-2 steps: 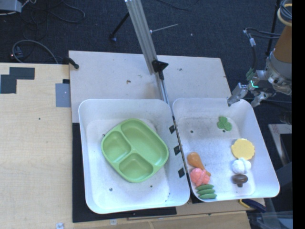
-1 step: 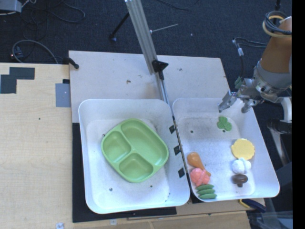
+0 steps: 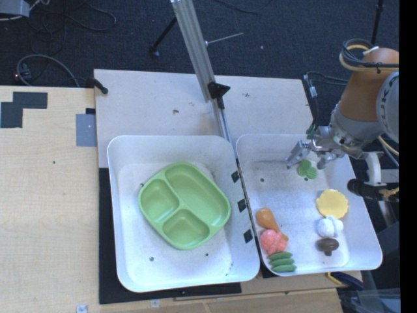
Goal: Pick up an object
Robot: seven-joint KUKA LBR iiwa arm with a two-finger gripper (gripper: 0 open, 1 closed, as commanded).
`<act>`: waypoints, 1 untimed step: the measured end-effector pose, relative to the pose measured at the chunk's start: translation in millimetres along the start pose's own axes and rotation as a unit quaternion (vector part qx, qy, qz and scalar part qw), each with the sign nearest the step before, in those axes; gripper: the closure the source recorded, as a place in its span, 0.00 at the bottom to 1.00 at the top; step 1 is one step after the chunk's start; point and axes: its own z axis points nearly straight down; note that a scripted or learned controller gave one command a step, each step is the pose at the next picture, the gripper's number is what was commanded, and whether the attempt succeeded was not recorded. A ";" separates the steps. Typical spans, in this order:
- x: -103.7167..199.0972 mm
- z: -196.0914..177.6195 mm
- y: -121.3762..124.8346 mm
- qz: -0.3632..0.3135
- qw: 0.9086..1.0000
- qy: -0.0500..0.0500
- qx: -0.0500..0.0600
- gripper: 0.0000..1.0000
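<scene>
Green pea pods (image 3: 282,261) lie at the right bin's (image 3: 365,256) front edge beside a pink piece (image 3: 273,241), while farther back the gripper (image 3: 311,156) hangs with fingers spread narrowly, a small green object (image 3: 306,169) just below them, not visibly clamped.

The hand (image 3: 306,156) hangs over the right bin (image 3: 260,168), a small green object (image 3: 306,169) just beneath its tip. Nearer the camera from it lie a yellow disc (image 3: 332,203), a white piece (image 3: 329,227) and a brown piece (image 3: 328,244). Well to its left, a green divided plate (image 3: 184,205) lies in the left bin (image 3: 130,168).
</scene>
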 end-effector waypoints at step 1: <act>9.2 49.9 2.0 -0.001 1.000 0.000 -0.001 0.00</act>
